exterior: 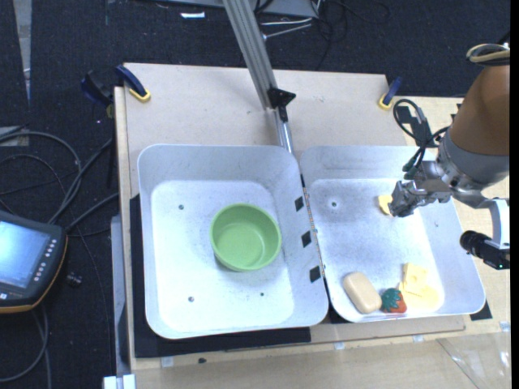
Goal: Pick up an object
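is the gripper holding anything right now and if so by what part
Cannot be told. The gripper is down at a small yellow piece in the right bin, but a grasp isn't visible.

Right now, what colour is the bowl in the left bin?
Light green bowl, seen in the camera view.

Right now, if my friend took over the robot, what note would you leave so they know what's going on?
Gripper: down in the right bin, right next to a small yellow piece. I can't tell if its fingers are open or shut, or if it has hold of the piece.
Things: a tan oval block, a red and green toy and a pale yellow piece lie together near the right bin's front edge. A green bowl sits in the middle of the left bin.
Done: nothing is clearly lifted.
Left: grab one thing and lift it.
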You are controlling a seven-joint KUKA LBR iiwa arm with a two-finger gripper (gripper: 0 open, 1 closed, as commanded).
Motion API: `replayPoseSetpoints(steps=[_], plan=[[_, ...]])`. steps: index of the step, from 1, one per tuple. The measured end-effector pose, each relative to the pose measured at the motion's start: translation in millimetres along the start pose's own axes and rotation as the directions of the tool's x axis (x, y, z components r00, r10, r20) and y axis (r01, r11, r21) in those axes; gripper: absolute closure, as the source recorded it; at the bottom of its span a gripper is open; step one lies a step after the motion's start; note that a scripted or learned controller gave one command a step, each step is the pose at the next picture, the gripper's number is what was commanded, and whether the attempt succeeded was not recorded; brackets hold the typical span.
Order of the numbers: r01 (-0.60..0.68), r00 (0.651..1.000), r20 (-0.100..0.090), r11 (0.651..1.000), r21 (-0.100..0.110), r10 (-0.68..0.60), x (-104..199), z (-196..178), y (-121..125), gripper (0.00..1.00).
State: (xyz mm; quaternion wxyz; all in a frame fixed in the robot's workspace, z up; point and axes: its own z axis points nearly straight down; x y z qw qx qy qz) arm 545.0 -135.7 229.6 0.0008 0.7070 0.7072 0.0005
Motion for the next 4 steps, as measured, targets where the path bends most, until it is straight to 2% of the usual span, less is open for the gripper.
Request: replayPoseSetpoints(steps=[2, 4], plan=[[0.004, 1.000, -0.001, 1.000, 0.002, -0.004, 100, -11, -12, 1.00], [0.004, 1.000, -0.001, 1.000, 0.002, -0.004, 204, -24, -4, 1.00]])
